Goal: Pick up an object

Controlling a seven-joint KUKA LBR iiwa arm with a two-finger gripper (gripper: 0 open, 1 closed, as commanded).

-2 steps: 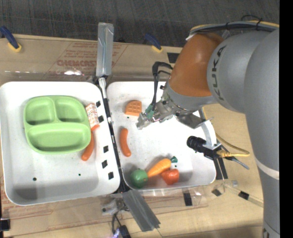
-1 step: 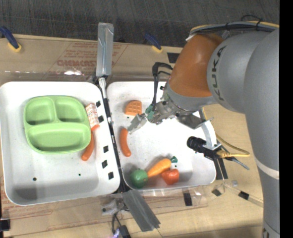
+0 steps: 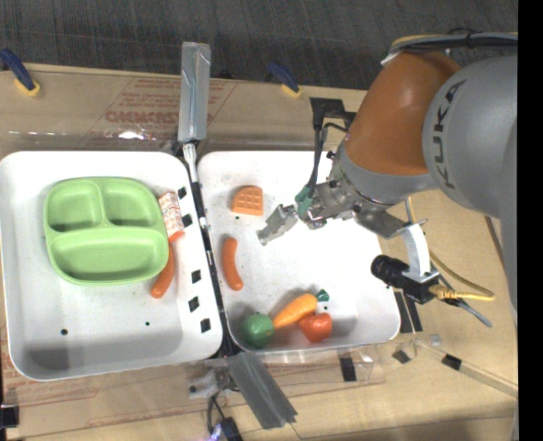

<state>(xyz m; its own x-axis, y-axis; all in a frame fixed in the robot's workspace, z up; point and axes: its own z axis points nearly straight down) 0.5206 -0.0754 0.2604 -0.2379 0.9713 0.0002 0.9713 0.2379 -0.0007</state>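
My gripper [image 3: 274, 224] hangs over the middle of the right bin [image 3: 372, 292], pointing left from the grey and orange arm. An orange waffle piece [image 3: 247, 200] lies just up and left of it. Below and to its left lies a reddish sausage [image 3: 231, 263]. Along the bin's front wall sit a green round item [image 3: 257, 328], a carrot [image 3: 296, 309] and a red tomato-like item [image 3: 316, 327]. I see nothing held in the gripper.
The left bin [image 3: 32, 338] holds a green divided plate [image 3: 104, 230], a small red and white packet [image 3: 171, 213] and an orange sausage-shaped piece [image 3: 164, 278]. A black-marked divider [image 3: 200, 265] separates the bins. The arm's bulk covers the right bin's upper right.
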